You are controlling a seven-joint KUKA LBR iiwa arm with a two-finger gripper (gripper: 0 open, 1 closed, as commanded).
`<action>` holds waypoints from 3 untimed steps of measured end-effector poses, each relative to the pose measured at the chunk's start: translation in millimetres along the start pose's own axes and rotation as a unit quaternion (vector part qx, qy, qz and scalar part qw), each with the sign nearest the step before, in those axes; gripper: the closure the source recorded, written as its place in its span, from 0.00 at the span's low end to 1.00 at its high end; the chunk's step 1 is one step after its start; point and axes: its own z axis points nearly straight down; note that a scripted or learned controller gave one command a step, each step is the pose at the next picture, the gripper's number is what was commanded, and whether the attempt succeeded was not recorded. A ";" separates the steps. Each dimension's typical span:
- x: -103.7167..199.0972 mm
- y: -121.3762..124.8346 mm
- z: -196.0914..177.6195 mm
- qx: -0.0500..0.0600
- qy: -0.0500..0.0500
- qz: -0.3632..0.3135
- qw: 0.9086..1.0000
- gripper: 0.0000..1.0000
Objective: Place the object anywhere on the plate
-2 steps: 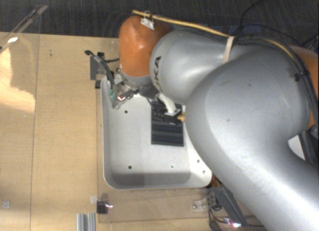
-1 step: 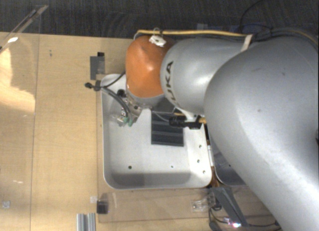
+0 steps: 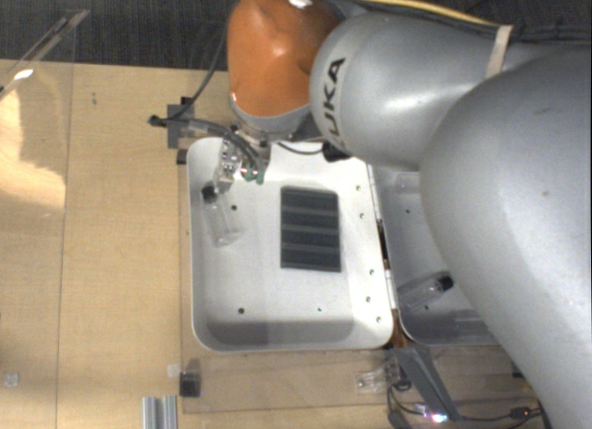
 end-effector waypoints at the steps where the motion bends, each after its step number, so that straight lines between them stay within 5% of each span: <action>1: -7.7 1.4 15.6 0.000 0.001 -0.151 0.988 1.00; 2: -25.1 4.7 -1.4 0.000 -0.001 -0.225 0.974 1.00; 3: -24.5 4.7 11.3 -0.001 0.001 -0.392 0.920 1.00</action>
